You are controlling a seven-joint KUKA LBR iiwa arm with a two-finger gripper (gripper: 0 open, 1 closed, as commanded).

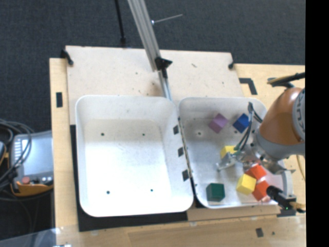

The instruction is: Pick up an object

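While the grey arm with its orange band (281,121) hangs over the right-hand shallow white bin (203,107), its jaws sit low near a small yellow cube (228,152); whether they are wide or narrow I cannot tell. Other candidates lie in the same bin: a purple block (218,122), a blue block (241,123), a green cube (215,191), and a tight cluster of a second yellow block (247,184) against orange-red blocks (259,181). Crowding there could cause a nudge instead of a grasp, or a block wedging against the bin wall.
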